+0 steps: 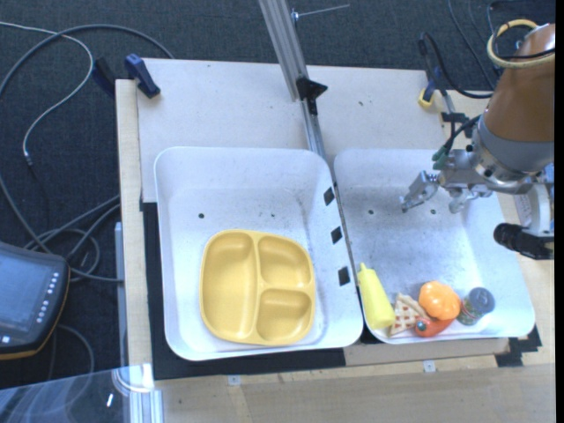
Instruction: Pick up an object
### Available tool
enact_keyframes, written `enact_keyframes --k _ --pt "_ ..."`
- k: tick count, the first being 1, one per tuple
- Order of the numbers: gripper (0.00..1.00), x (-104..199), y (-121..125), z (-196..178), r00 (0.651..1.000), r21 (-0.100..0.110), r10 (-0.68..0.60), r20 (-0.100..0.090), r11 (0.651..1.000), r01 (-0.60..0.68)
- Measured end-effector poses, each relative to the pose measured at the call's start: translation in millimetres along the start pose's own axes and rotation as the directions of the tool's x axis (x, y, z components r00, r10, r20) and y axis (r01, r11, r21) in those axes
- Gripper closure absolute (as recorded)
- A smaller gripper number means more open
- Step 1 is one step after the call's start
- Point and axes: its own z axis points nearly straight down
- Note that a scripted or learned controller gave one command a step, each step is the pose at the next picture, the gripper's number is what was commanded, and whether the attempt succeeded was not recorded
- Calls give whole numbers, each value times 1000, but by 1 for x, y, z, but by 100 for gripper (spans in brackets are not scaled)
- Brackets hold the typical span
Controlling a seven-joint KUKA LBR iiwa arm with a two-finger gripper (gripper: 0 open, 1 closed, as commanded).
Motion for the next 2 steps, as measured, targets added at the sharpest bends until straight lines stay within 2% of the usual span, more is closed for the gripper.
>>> enact_keyframes --k 1,2 --pt "0 0 0 0 1000 0 0 0 1000 0" --pt "0 7 7 54 1000 6 0 0 1000 0"
